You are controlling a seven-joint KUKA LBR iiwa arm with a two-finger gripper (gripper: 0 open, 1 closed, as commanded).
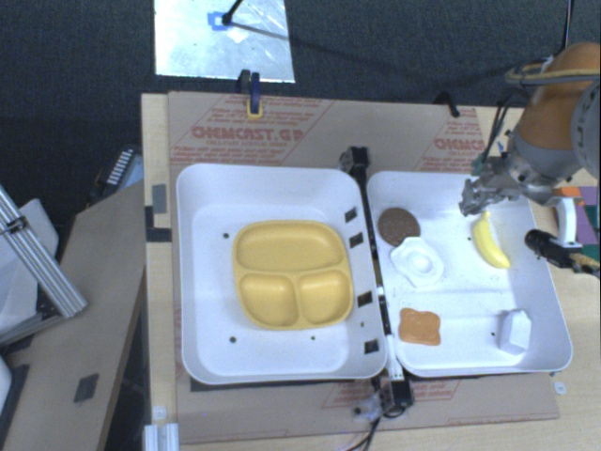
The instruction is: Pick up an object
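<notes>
Banana (490, 241) just below pincer (477, 198)

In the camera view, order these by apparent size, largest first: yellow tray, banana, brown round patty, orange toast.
1. yellow tray
2. banana
3. brown round patty and orange toast: these look alike, so they are not ranked.

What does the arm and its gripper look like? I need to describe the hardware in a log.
The arm is rounded and bulky, grey with an orange band above the wrist. Thin dark cables run along it near the top. The gripper is a small metallic grey assembly, too blurred to make out its fingers.
</notes>
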